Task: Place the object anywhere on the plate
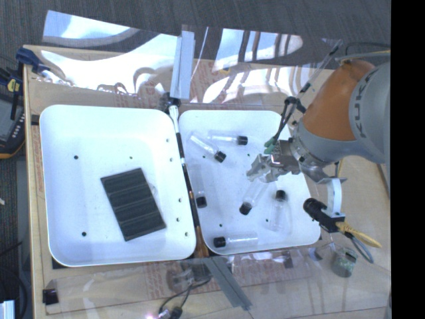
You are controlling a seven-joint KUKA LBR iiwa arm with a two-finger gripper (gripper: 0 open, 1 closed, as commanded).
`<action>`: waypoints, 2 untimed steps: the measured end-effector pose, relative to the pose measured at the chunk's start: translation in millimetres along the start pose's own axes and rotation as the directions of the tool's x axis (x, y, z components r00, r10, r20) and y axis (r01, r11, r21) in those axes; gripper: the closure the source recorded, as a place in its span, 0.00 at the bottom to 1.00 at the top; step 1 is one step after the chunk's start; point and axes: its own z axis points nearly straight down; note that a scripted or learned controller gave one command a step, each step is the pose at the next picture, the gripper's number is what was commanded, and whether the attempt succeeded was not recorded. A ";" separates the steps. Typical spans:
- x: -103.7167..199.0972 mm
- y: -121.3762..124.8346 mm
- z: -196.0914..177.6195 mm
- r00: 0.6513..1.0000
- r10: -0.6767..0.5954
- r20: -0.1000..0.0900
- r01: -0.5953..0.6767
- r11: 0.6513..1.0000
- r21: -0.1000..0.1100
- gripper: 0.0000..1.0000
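Overhead, wooden tabletop [99, 97] carrying two shallow white bins side by side. Left bin [66, 131]: rounded corners, smooth plastic, holds one dark ribbed rectangular plate [133, 204] lying flat and skewed, nothing on it. Right bin [206, 234]: several clear plastic vials with black caps, scattered on their sides — one near the top [229, 139], one just below it [207, 147], one near centre [251, 198], one to its right [279, 208], one along the bottom edge [234, 242]. Grey arm [345, 111] with orange band reaches in from the right; claw [264, 169] sits low over the right bin, just above the centre vial. Cannot tell whether its fingers are apart or closed. Pliers with yellow handles [355, 234] lie on the tabletop beside the right bin's lower right corner.
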 end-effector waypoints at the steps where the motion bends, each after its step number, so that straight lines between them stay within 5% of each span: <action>1: 4.7 65.5 -4.2 0.973 -0.229 0.000 0.229 0.973 -0.002 1.00; 2: 120.4 109.2 -19.1 0.974 -0.226 -0.002 0.226 0.974 -0.002 1.00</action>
